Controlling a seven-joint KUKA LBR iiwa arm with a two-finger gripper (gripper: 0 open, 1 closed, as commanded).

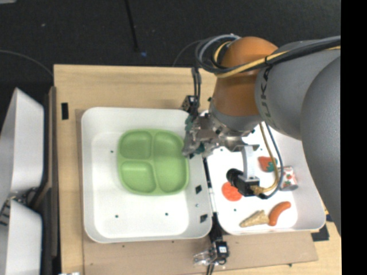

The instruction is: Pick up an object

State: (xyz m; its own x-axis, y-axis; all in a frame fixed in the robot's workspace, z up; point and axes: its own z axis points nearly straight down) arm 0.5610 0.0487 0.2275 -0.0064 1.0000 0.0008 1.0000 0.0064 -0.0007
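Reaching seems to be the step in hand: the gripper point(195, 139) is hovering at the right edge of the left bin point(94, 171), just over the right rim of the green divided plate point(153, 161), and it is carrying nothing I can see, though I cannot tell how it is set. Next it is going to need to settle on one target and descend squarely. In the right bin point(307, 208), small toy foods are lying apart: a red-orange round piece point(231, 192), a tan cone point(253, 219) near the front edge and an orange sausage point(279, 212).

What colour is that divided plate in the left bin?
Light green; the divided plate shows clearly in the camera view.
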